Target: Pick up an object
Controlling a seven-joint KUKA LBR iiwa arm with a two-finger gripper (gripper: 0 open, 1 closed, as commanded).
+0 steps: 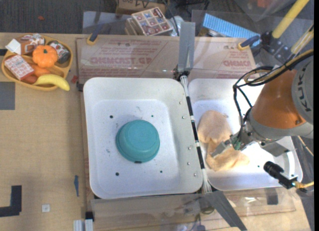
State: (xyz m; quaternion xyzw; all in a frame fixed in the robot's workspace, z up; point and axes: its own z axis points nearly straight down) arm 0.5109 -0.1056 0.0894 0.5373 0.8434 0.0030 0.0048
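A crumpled tan cloth (217, 136) lies in the right bin (279, 175), against its left wall. My gripper (223, 147) is down on the cloth's lower part, its fingers resting in the folds; the view does not show how they stand. The orange-banded wrist (276, 110) rises behind it to the right. A teal bowl (138, 140), upside down, sits in the middle of the left bin (99, 100).
A yellow dish (10, 70) with toy food, including a banana (53, 81) and a small pumpkin (45, 55), stands at the far left on the bench. Cardboard (129, 58) lines the back behind both bins. Black cables (244, 88) loop beside the arm.
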